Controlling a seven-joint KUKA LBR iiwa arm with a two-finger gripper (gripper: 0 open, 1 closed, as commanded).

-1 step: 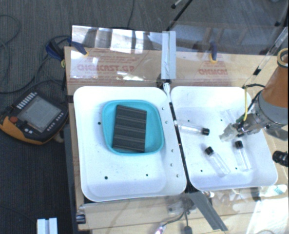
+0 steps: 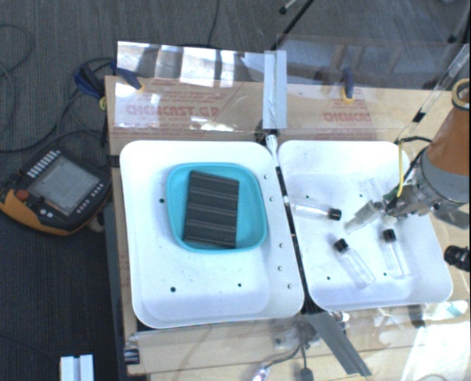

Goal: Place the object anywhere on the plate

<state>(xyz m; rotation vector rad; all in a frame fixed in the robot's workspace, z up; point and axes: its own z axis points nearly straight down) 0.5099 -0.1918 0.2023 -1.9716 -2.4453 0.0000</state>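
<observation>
The arm is cut off at the right edge, and its gripper [image 2: 378,207], over the right bin [image 2: 322,284], is too blurred to tell its state. The clear vials [image 2: 353,261] are faint against white. A dark ribbed block [image 2: 211,208] lies on the turquoise plate [image 2: 175,182] in the left bin [image 2: 144,244].

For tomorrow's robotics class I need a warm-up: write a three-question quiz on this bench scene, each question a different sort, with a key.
1. True or false: the dark ribbed block lies on the blue plate.
2. Which bin holds the clear vials: A the left bin, B the right bin?
3. Fill in: the pincer hovers over the ____ bin.

Key: 1 true. 2 B; one vial lies near the divider, two nearer the front. 3 right.
</observation>
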